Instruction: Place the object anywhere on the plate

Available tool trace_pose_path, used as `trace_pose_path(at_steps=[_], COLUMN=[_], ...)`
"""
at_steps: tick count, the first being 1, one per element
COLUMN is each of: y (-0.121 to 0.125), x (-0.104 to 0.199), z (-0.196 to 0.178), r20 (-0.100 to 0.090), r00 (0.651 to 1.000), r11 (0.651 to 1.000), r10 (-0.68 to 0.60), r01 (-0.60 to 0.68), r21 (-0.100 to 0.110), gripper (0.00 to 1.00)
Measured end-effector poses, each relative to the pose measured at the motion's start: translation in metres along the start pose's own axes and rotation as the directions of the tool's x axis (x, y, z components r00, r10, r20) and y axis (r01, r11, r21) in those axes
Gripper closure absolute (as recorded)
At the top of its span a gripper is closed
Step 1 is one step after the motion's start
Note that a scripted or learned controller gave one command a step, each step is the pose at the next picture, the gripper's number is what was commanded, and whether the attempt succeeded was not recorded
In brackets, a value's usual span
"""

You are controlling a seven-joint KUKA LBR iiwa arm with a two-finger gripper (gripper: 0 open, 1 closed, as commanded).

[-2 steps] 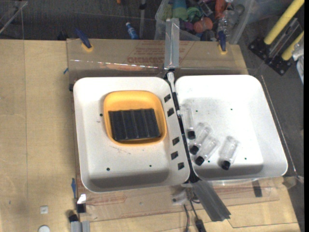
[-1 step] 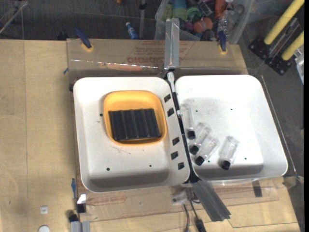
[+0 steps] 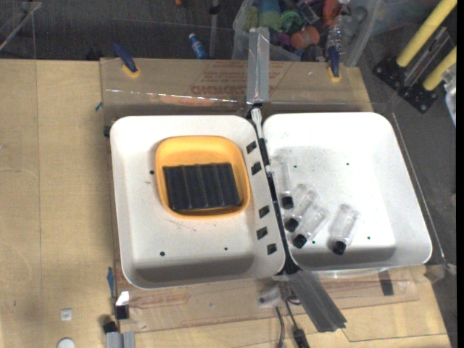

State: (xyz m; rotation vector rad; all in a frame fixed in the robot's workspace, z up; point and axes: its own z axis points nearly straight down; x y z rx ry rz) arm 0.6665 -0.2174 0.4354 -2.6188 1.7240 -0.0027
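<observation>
Vials (image 3: 313,220): lying in right bin (image 3: 377,143) toward 7 o'clock; long axes tilting 1-to-7
Plate (image 3: 201,148): sitting in left bin (image 3: 134,201), at 9 o'clock from vials
Gripper: state impossible to tell

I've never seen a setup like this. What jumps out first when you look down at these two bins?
The orange plate in the left bin catches the eye first, with a dark ribbed slab lying on it. In the right bin, a few clear vials with black caps lie clustered near the divider. Behind the bench stands a clear tub of colourful toys.
</observation>
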Motion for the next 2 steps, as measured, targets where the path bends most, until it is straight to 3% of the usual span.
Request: trace_pose_path(at_steps=[1,2], y=[-0.0035,-0.0050], x=[-0.0046,-0.0068], z=[0.0001,-0.0002], r20=[0.000,-0.001], r00=[0.968,0.887], r11=[0.968,0.887], r10=[-0.250,-0.462], r01=[0.250,0.462], r21=[0.000,-0.001], gripper=[1.00,1.00])
